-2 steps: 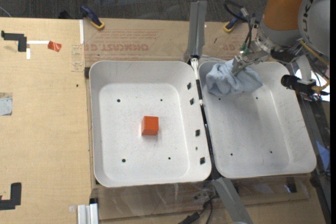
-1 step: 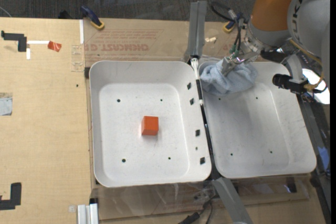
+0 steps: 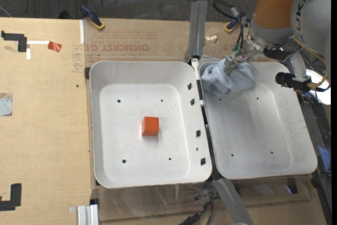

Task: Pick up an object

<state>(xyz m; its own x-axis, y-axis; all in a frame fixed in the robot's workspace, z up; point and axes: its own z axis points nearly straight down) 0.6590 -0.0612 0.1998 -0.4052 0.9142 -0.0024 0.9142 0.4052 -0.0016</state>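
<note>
A crumpled pale blue cloth point(image 3: 227, 79) lies in the far left corner of the right bin point(image 3: 263, 129). My gripper point(image 3: 232, 63) reaches down from the right and its tips press into the top of the cloth; the folds hide them. An orange-red cube point(image 3: 150, 126) rests near the middle of the left bin point(image 3: 142, 166), far from the gripper.
A metal divider point(image 3: 199, 39) runs between the two bins. Cardboard sheeting point(image 3: 131, 42) lies behind the left bin, with clamps at its far edge. A black camera mount point(image 3: 290, 80) juts over the right bin's far right side. The wooden bench top point(image 3: 42, 129) spreads to the left.
</note>
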